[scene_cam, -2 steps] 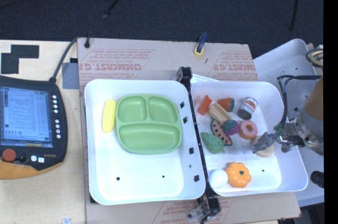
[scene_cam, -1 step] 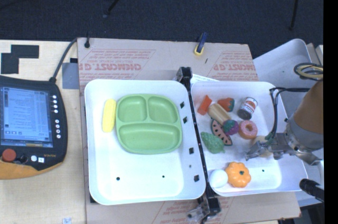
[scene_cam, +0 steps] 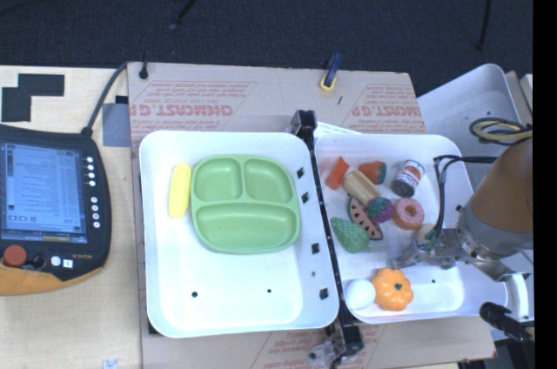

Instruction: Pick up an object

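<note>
On the counter [scene_cam: 52, 102] at far left, about nine o'clock, lies a black teach pendant [scene_cam: 48, 206] with a lit screen and a red button on its orange lower edge. Next comes the left bin [scene_cam: 226, 306], holding a yellow banana-like piece [scene_cam: 178, 189] upright along its left side and, just beside it, a green divided plate [scene_cam: 245, 204] with three compartments. The right bin [scene_cam: 439, 302] carries the toys: an orange carrot-like piece [scene_cam: 336, 172] at its eleven o'clock, a tan roll [scene_cam: 359, 184] just beside it, a small orange and green piece [scene_cam: 373, 171] above that, a little can with a red label [scene_cam: 406, 178] at one o'clock, a watermelon slice [scene_cam: 364, 219] and a purple berry cluster [scene_cam: 379, 208] near the centre, a pink doughnut [scene_cam: 407, 213] to their right, a green leafy piece [scene_cam: 350, 235] at nine o'clock, and a white egg [scene_cam: 360, 294] touching an orange pumpkin [scene_cam: 392, 289] at six o'clock. The gripper [scene_cam: 418, 252] hangs low at the bin's four o'clock, between the doughnut and the pumpkin, close to both; how wide it stands and whether it touches or holds anything cannot be told. The grey arm [scene_cam: 505, 219] with its orange band reaches in from three o'clock.
</note>
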`<action>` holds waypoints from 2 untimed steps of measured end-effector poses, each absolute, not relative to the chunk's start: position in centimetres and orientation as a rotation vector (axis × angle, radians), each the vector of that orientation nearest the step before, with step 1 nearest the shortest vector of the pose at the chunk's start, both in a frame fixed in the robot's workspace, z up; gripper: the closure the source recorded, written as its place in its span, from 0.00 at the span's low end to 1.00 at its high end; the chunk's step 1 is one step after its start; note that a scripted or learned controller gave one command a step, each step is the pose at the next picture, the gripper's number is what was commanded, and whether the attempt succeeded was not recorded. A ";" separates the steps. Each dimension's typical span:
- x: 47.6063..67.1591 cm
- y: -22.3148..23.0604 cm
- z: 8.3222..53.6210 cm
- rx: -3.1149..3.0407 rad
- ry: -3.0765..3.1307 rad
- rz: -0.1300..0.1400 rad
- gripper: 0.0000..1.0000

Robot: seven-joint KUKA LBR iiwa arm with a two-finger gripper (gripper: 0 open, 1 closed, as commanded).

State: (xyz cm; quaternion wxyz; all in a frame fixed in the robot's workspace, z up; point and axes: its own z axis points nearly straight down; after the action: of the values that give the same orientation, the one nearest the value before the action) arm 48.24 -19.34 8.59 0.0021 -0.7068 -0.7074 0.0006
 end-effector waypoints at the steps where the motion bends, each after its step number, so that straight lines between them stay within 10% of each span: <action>1: 48.3 -19.5 9.8 -2.224 -2.215 0.000 1.00; 2: 48.9 -20.0 15.8 -2.222 -2.223 -0.001 1.00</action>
State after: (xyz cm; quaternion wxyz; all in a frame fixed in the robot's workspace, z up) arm 48.88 -20.02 15.80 -0.0006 -0.7070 -0.7072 -0.0003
